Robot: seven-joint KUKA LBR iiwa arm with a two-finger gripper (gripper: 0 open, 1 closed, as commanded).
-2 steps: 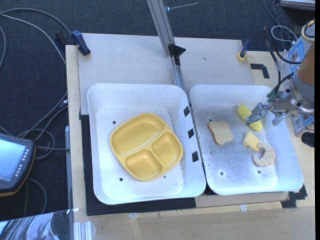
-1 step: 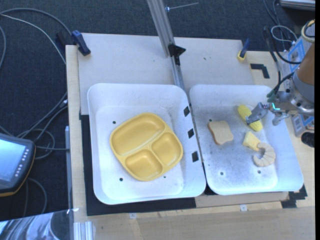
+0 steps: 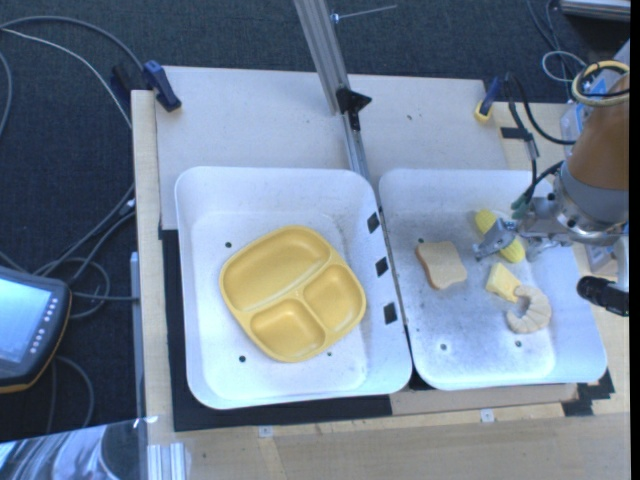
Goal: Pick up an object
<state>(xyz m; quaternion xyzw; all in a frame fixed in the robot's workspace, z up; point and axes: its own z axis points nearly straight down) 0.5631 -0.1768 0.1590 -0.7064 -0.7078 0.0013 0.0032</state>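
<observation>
Since the gripper (image 3: 497, 236), finger state untellable, hovers beside the corn piece (image 3: 499, 234) in the right bin (image 3: 400, 268), descend centred, clear of the cheese wedge (image 3: 503, 281).

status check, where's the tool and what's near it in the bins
Tool low over right bin, nothing seen gripped. Corn beside it, toast, cheese wedge close. Yellow tray in left bin.

camera view | fixed overhead — slanted down | both bins (image 3: 395, 193) in frame — arm (image 3: 600, 158) enters right

two white bins (image 3: 200, 208), one yellow tray (image 3: 291, 293), four food pieces (image 3: 441, 265)
</observation>
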